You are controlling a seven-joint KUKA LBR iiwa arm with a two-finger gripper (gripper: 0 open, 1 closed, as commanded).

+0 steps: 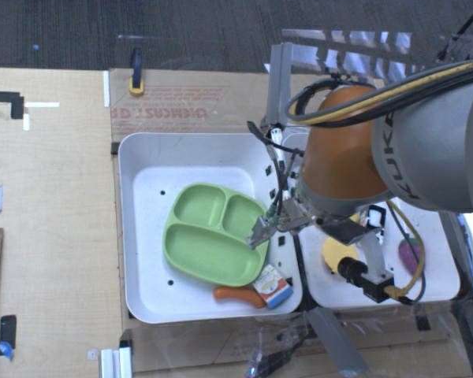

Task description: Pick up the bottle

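At the near wall of the left bin (pixel 130 235) lay an orange piece (pixel 235 294) touching a small white-and-blue container (pixel 274 291). This was judged the likeliest bottle, though identification was not certain. It lay on its side in the near right corner. It was judged light, fairly stiff, and prone to slide on the smooth bin floor. Grasp across its short width, clear of the orange piece and the bin wall. Beyond it rested a green divided plate (pixel 209 239). The gripper (pixel 260 235) hung over the plate's right rim. Whether it was open or closed could not be told. The right bin (pixel 449 286) held a yellow object (pixel 335 252) and a purple object (pixel 410 252).
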